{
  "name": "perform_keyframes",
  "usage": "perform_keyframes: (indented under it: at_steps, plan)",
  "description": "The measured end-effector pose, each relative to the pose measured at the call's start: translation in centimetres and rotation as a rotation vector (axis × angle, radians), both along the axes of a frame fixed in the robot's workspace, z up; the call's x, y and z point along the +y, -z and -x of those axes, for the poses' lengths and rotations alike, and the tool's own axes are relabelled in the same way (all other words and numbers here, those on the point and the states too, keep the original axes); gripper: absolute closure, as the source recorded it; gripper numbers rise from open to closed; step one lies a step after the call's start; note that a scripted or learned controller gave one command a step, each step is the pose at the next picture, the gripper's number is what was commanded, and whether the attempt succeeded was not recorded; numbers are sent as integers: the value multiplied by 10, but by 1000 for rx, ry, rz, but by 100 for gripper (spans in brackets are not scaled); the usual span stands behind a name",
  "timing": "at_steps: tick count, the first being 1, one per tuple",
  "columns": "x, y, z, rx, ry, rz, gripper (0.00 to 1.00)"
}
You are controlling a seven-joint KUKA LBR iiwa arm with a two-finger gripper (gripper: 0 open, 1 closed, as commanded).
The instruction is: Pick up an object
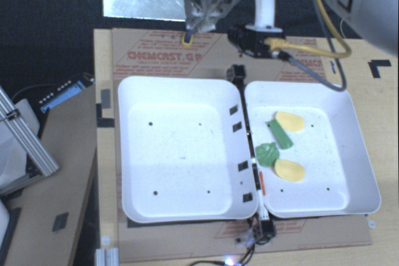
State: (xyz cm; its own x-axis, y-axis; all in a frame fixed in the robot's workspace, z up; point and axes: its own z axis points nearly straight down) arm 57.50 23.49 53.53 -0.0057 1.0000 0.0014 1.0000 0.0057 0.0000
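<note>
Right shallow white plastic bin (349, 152): below and right of two-finger metal gripper (201, 25), well apart. Inside, largest first: green rectangular bar (280, 134); crumpled green piece (267, 153); two flat yellow ovals (290, 121) (290, 169). Finger state: cannot tell. Holding nothing. Recommended: centre over upper yellow oval, least crowded, then descend vertically.
</note>
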Motion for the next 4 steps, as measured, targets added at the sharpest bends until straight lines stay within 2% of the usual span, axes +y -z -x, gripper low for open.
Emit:
perform_keyframes:
  at_steps: [1, 3, 4]
  plan:
    - [0, -1, 93, 1, -3, 0, 100]
    - [-1, 0, 89, -1, 1, 0, 100]
    - [-1, 1, 24, -3, 6, 1, 100]
